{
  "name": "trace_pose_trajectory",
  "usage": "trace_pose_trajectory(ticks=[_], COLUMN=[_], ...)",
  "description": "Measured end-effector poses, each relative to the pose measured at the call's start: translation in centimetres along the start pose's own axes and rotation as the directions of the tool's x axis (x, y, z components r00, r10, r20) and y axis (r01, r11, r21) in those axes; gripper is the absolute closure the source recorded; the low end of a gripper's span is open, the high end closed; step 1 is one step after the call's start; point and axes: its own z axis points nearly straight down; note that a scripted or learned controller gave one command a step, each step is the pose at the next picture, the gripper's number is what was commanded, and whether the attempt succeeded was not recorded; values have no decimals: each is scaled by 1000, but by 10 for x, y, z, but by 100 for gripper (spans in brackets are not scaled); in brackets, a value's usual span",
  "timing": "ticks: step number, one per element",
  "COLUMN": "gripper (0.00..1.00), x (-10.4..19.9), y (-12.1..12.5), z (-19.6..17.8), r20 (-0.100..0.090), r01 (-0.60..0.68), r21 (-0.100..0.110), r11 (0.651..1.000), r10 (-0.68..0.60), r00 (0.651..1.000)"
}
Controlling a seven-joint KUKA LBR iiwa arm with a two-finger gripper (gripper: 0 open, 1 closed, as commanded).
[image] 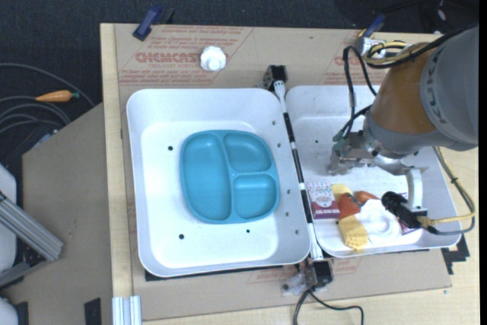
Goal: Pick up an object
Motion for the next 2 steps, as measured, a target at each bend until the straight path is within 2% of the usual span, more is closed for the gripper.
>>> trace_pose_trajectory(ticks=[1, 2], gripper=[0, 0], x=[0, 1], y=[0, 29], z=[0, 10], r20=[0, 2], r01=[0, 2], r21=[0, -1], r11=[1000, 1000], r10=[0, -2], r00=[1000, 1000])
